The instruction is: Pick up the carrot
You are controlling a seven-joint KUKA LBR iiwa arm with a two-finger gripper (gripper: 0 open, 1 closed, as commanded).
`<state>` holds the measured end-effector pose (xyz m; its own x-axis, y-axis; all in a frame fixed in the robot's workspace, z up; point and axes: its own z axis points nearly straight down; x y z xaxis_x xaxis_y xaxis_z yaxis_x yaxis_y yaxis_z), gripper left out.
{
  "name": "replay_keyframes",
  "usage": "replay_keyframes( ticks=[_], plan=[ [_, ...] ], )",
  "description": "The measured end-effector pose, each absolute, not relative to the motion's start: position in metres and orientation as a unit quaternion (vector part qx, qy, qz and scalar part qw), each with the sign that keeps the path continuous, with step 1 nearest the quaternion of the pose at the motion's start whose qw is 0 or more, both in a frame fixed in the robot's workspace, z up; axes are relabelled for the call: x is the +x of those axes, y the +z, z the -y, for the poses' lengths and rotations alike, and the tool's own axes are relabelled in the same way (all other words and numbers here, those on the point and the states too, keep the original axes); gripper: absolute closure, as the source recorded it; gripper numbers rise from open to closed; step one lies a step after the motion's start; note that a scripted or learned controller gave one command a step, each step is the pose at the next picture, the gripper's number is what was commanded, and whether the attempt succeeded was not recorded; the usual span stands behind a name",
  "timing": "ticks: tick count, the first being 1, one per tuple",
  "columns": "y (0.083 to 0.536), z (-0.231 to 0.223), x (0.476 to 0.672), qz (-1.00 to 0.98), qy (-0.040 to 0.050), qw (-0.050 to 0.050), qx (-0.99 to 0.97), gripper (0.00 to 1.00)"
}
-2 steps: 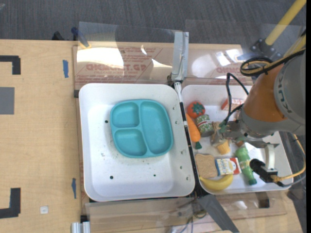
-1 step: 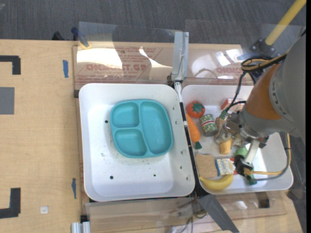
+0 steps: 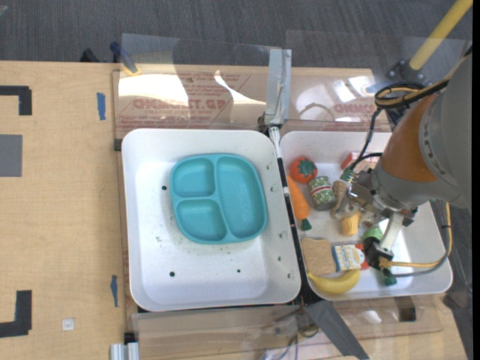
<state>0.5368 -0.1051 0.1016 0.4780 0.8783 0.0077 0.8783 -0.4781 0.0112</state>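
Nearest the camera, a curved yellow banana (image 3: 335, 282) lies at the front edge of the right bin (image 3: 433, 238), just beside a rough tan slice of bread (image 3: 318, 256) and a small printed carton (image 3: 347, 257) whose writing is too small to read. Going from the left, the wooden desk (image 3: 56, 201) carries the left bin (image 3: 150, 201), smooth white plastic, with a teal three-compartment plate (image 3: 219, 198) in its middle. Behind the bins stands a clear panel (image 3: 187, 103) with faint red lettering, unreadable. In the right bin, the orange tapered carrot (image 3: 298, 200) lies along the left wall, untouched, below a tomato (image 3: 304, 169) and beside a small labelled can (image 3: 322, 192). Farther right, the pincer (image 3: 351, 199) hovers near a yellow wedge (image 3: 349, 224); whether it is apart or together cannot be told.
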Motion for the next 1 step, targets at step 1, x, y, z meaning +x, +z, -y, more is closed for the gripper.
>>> replay_keyframes(
  ticks=[1],
  plan=[
    [0.2382,0.0471,0.5693,-0.531,0.0038,0.001,0.848,1.00]
  ],
)
